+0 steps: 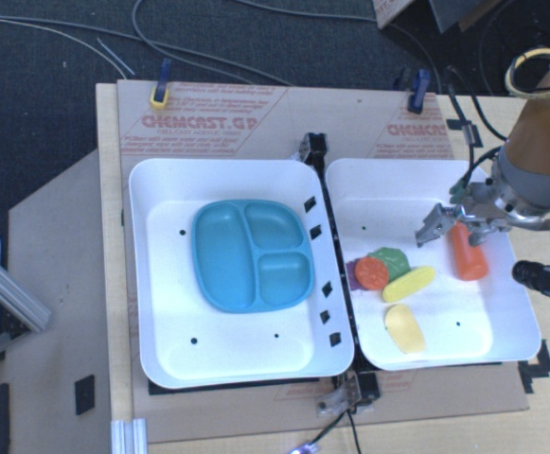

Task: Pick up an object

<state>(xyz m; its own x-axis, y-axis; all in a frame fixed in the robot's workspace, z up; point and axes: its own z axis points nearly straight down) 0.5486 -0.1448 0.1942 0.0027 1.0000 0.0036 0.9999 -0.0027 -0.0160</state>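
Observation:
In the right bin (502, 343), my gripper (452, 229) hovers over the middle right, its jaws spread open. An orange carrot-like piece (469, 257) lies just under and in front of it, its upper end close to the fingers but not clasped. Further left sit a red tomato (370, 272), a green vegetable (392, 257) and a yellow banana-shaped piece (409, 283), all bunched together. A pale yellow piece (404, 329) lies alone near the bin's front.
The left bin (161, 339) holds a blue divided plate (253, 253). A black divider (327, 244) with clips runs between the bins. Bare white floor spans the right bin's back left and front right corners.

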